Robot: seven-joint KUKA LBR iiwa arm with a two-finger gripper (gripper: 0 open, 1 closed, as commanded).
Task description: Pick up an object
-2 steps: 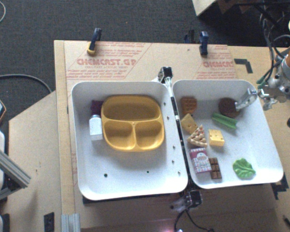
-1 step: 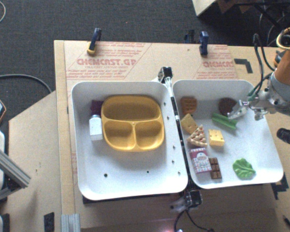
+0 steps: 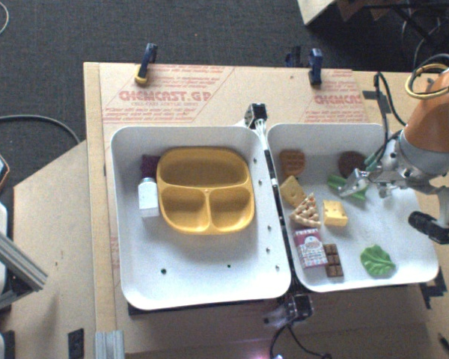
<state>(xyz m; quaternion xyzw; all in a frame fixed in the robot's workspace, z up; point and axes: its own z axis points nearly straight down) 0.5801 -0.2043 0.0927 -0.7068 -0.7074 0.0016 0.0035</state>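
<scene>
Two white bins sit side by side on a cardboard-topped bench (image 3: 209, 88) with red print, over dark carpet (image 3: 75, 21) with loose cables. Two clamps (image 3: 144, 63) grip the bench's far edge. The left bin (image 3: 202, 275) holds one yellow divided plate (image 3: 205, 189) and one small white bottle (image 3: 148, 198) touching its left side. The right bin (image 3: 404, 268) holds about ten toy foods: two brown cookies (image 3: 291, 161), two cheese pieces (image 3: 334, 213), one pizza slice (image 3: 307, 211), one pink packet (image 3: 309, 247), one chocolate bar (image 3: 333, 260), one green leaf (image 3: 377, 261) and a green piece (image 3: 337, 179). One gripper (image 3: 353, 186) hangs low over the far right part; I cannot tell how its jaws stand.
</scene>
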